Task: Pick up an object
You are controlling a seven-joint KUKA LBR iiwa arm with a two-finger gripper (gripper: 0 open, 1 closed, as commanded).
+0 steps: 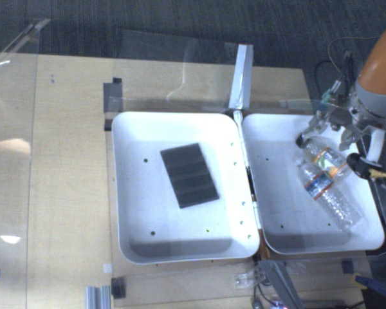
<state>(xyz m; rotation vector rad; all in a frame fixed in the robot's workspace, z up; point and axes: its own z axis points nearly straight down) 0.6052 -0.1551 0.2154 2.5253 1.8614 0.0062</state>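
Note:
A dark grey ridged rectangular pad (190, 174) lies flat in the left white bin (125, 185), a little left of its middle. In the right white bin (276, 224) lie two clear plastic bottles: one with an orange label (326, 156) near the back, and one with a blue label (327, 194) stretching toward the front right corner. My gripper (331, 143) hangs low over the back right of the right bin, just above the orange-label bottle. The arm's orange band (381, 66) sits above it at the right edge.
A metal post (241, 76) stands behind the seam between the two bins. Clear plastic sheeting covers the wooden bench (51, 172) on the left. Cables (276, 288) and brackets lie at the front edge below the right bin.

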